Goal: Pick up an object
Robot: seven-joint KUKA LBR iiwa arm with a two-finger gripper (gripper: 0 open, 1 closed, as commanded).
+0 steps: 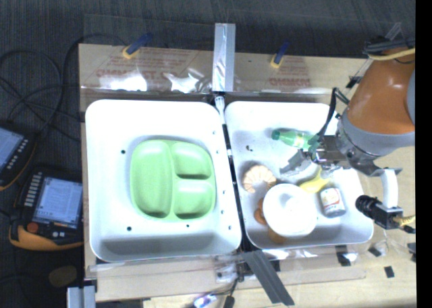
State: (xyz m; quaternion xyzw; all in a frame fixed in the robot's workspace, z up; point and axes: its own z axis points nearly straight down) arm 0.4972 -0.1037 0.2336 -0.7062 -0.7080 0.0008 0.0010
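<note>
The right bin [283,112] holds several objects. A green bottle [291,138] lies on its side near the back. A pale orange ridged piece [258,177] sits by the left wall. A white round bowl [289,209] stands at the front, with a brown item [260,217] peeking out at its left. A yellow piece [312,183] and a small can with a red label [330,200] lie to the right. My gripper [305,159] hangs low over the bin's middle, between the bottle and the yellow piece, with nothing seen held in it.
The left bin [108,165] carries a green divided plate [172,177]. The arm's orange band [381,100] and grey wrist cover the right bin's right side. Clips and plastic sheeting lie along the back of the bench.
</note>
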